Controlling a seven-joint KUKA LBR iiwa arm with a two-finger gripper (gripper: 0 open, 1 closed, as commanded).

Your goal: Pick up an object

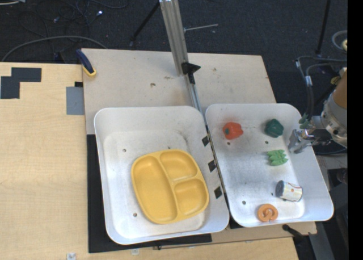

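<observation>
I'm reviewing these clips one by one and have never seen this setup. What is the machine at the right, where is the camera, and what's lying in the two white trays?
The camera is fixed above the bench and looks down at a slant. The machine at the right edge is a robot arm; its gripper, a two-finger claw, sits over the right rim of the right bin. Nothing is visible between its fingers, and whether they are open or shut is too small to tell.

The right bin holds five small objects: a red one, a dark green one, a light green one, a small cup-like object on its side and an orange ring. The left bin holds a yellow divided tray. A metal post stands behind the bins.
</observation>
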